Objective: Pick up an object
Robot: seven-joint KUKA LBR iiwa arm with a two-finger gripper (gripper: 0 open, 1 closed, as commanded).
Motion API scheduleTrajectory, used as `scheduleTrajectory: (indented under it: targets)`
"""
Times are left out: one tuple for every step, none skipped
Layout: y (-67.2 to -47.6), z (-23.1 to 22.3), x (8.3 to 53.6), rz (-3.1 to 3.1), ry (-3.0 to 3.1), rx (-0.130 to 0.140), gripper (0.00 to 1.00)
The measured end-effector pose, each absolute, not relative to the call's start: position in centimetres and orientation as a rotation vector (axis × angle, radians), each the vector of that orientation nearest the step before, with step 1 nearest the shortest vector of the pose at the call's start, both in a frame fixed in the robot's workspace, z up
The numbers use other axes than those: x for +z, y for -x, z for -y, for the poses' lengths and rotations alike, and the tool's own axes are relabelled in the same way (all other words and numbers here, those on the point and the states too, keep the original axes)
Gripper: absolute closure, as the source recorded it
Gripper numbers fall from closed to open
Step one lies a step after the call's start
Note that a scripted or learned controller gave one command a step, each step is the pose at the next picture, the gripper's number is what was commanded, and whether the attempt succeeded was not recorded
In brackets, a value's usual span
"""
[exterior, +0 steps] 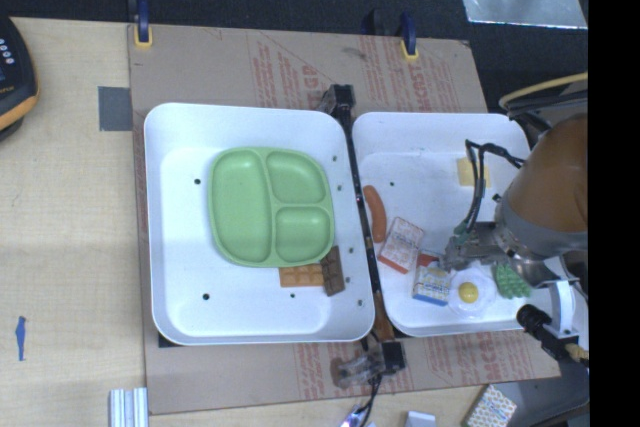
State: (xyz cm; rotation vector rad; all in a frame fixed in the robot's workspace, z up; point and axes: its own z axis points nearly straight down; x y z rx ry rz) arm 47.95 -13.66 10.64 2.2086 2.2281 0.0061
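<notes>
The gripper (462, 253) hangs low over the right bin (420, 130), under the grey and orange wrist of the arm (548, 195); whether it is spread or closed, and whether anything sits in it, I cannot tell from this slanted view, since the wrist and a black cable hide its tip; taking the right bin as the landmark and reading from the left, well to its left lies the left bin (170, 215), which carries a green divided plate (270, 205) and, at the plate's near edge, a brown block (305, 276); just inside the right bin's left wall lies a small sausage (375, 213), likely soft, rounded and a little slippery, best pinched across its middle; next to it, toward the bin's centre, a red-and-white packet (400, 243) lies flat, probably light and thin, so hard to get under; nearer the front wall a small blue box (432, 286) sits close below the gripper, seemingly stiff, light and square-sided, the easiest thing to squeeze across its short sides; touching it on the right is a fried-egg toy (468, 293), flat and awkward to grip; beyond that a green piece (511, 282) rests by the right wall; a pale yellow block (466, 172) lies toward the back.
</notes>
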Motion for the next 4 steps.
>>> scheduleTrajectory:
  targets:
    - [-47.9,13.7,11.6,-2.233,-2.208,0.002,1.00]
    - [-47.9,13.8,12.6,-2.235,-2.205,0.000,1.00]
    - [-47.8,10.1,9.6,-2.214,-2.209,-0.001,1.00]
    - [-47.6,9.7,9.2,-2.227,-2.217,-0.003,0.00]
